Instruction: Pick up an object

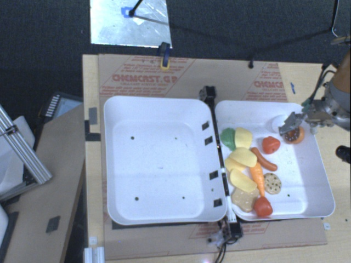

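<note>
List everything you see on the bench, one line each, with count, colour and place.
left bin: 1, white, left half of the bench
right bin: 1, white, right half, holds the toy food
green piece: 1, green, right bin's left side, at the top of the pile
yellow pieces: about 4, yellow to cream, stacked along the right bin's left wall
carrot: 1, orange, middle of the pile
sausage: 1, red-orange, right of the yellow pieces
tomatoes: 2, red, one upper, one at the near edge
cookie: 1, tan, speckled
donut-like piece: 1, brown-orange, under the tool
arm: 1, grey
tool: 1, over the right bin's far right
</note>
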`<state>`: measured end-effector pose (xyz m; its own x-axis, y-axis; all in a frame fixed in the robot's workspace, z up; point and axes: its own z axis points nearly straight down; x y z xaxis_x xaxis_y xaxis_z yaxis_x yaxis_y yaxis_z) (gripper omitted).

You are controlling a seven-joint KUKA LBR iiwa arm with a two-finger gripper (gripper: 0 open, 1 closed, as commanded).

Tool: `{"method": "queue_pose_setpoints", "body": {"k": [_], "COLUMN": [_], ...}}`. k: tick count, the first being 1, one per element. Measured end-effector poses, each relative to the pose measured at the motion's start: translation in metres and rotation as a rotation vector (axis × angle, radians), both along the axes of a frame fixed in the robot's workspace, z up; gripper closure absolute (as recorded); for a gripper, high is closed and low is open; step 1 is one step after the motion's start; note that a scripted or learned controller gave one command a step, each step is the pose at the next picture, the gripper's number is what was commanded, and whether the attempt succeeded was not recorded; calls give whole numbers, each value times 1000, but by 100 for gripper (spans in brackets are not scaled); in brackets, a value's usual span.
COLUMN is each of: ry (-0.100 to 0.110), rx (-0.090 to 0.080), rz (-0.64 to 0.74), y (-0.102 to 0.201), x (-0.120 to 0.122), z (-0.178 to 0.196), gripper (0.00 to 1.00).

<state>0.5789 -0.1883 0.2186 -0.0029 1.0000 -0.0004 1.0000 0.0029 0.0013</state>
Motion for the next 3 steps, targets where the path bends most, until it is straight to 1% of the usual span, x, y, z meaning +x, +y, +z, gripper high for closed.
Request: {"method": "queue_pose_setpoints", "body": {"k": [1,2,3], "ry": [3,-2,7], "rx": [4,0,2], "rz": [9,2,-4], "y": [94,87,93], "x": [31,31,-47], "z": [-132,-115,-135], "gripper": [0,100,100]}}
